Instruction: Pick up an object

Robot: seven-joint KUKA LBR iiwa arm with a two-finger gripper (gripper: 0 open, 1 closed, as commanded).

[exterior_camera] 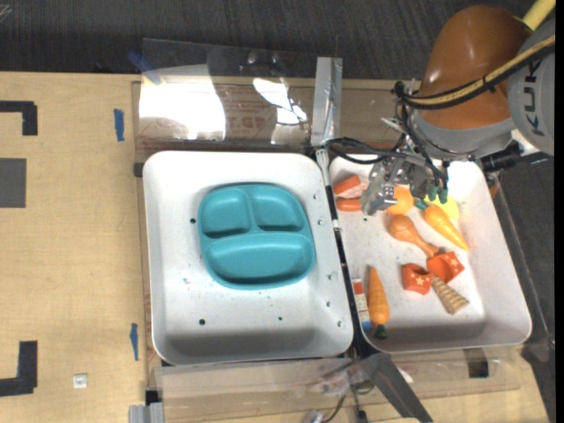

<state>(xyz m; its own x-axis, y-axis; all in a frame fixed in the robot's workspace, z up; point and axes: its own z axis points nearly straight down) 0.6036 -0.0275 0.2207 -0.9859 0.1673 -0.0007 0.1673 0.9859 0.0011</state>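
Far left of the fingers, a teal plate lies in the left bin. Just left of them sits an orange-white piece in the right bin. The gripper hangs low over that bin — whether its fingers are wide or closed, I cannot tell. Below them lies a carrot; to their right — a drumstick, yellow corn, red pieces and a cone.

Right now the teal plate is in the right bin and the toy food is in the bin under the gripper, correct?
Not quite. The camera view shows the teal plate in the left bin. The rest stands: the toy food is in the right bin, under the gripper.
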